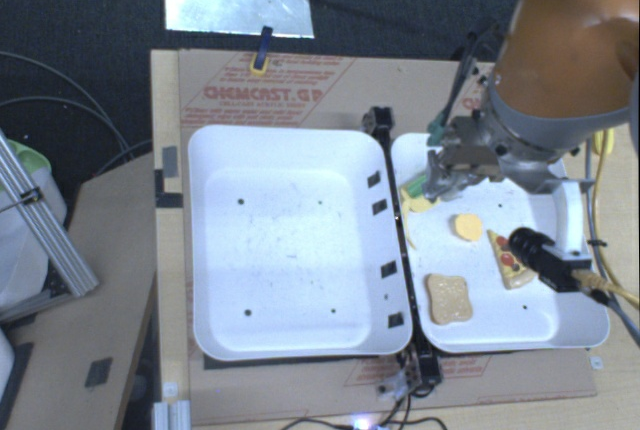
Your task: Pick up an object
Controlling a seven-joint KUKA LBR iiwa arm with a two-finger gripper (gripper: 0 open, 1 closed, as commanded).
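My gripper [438, 186] hangs low over the far left part of the right bin [575, 323]. Just below and left of it a yellow banana-shaped piece [414, 200] lies against the bin's left wall, partly hidden by the gripper. A round yellow piece [467, 227] sits a little to the gripper's right. Nearer the front lie a pizza slice [512, 266] and a slice of toast [449, 298]. I see nothing lifted off the bin floor.
The left bin [290, 238] stands beside the right one, with a black divider with clips [392, 228] between them. The arm's large orange and grey body [570, 38] covers the right bin's far right corner.
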